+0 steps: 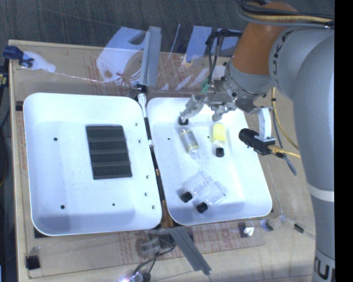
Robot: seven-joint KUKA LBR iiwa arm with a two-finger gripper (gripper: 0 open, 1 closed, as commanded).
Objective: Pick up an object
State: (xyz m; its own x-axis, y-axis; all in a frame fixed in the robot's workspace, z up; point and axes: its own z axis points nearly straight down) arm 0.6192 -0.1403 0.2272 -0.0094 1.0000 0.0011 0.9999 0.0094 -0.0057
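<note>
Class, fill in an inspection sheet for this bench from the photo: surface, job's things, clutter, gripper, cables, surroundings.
Surface: wooden bench bearing left bin and right bin.
Job's things: in right bin, yellow bottle, clear vial, two clear black-capped bottles.
Clutter: dark ridged pad in left bin.
Gripper: gripper open, low over right bin's far end, holding nothing.
Cables: black cables by the wrist.
Surroundings: dark carpet.
</note>
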